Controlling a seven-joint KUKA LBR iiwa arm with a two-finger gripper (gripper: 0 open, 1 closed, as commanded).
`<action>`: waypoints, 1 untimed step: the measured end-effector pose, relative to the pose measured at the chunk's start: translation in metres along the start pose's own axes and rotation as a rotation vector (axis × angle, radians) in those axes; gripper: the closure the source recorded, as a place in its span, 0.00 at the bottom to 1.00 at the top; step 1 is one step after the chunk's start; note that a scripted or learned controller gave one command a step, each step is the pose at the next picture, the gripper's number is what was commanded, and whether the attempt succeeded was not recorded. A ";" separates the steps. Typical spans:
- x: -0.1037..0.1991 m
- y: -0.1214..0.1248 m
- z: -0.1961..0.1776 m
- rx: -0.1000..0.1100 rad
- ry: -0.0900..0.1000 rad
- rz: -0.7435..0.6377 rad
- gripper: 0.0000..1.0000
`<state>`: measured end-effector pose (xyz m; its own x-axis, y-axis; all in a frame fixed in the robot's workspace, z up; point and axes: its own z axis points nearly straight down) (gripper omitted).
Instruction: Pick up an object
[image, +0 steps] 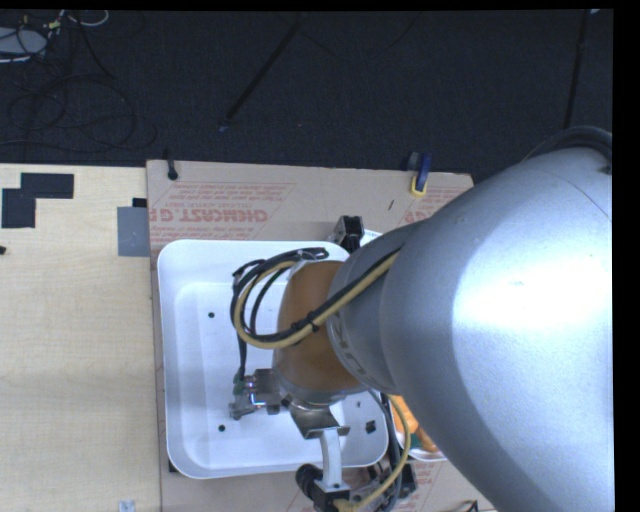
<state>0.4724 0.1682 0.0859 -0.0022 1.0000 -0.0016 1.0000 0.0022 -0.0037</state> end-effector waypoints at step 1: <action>0.080 0.002 -0.042 -0.003 0.005 -0.005 0.00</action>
<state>0.4748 0.2486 0.1274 -0.0076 1.0000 0.0034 1.0000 0.0076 -0.0010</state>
